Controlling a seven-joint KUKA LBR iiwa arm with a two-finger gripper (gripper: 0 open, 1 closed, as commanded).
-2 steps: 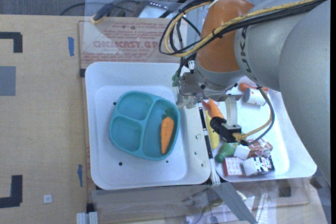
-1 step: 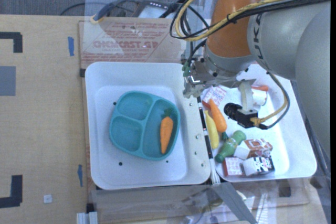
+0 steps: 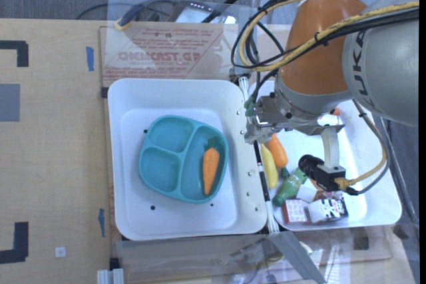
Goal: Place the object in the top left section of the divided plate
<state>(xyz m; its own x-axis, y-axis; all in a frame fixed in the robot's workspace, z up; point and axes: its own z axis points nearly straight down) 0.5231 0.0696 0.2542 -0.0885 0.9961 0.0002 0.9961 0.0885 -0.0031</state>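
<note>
A teal divided plate [image 3: 166, 163] lies in the left bin [image 3: 126, 209]. An orange toy carrot [image 3: 210, 169] rests in the plate's long right section; the two left sections hold nothing. My gripper [image 3: 261, 128] hangs under the grey and orange wrist over the left edge of the right bin [image 3: 379, 203]. Just below it lie an orange toy vegetable [image 3: 277, 150] and a yellow banana-like piece [image 3: 269, 168]. The wrist hides what is between the fingers.
In the right bin, a green bottle [image 3: 287, 187] and small printed cartons [image 3: 319, 211] lie near the front edge. A clear sheet with red lettering [image 3: 160, 56] sits behind the left bin. The arm covers most of the right bin.
</note>
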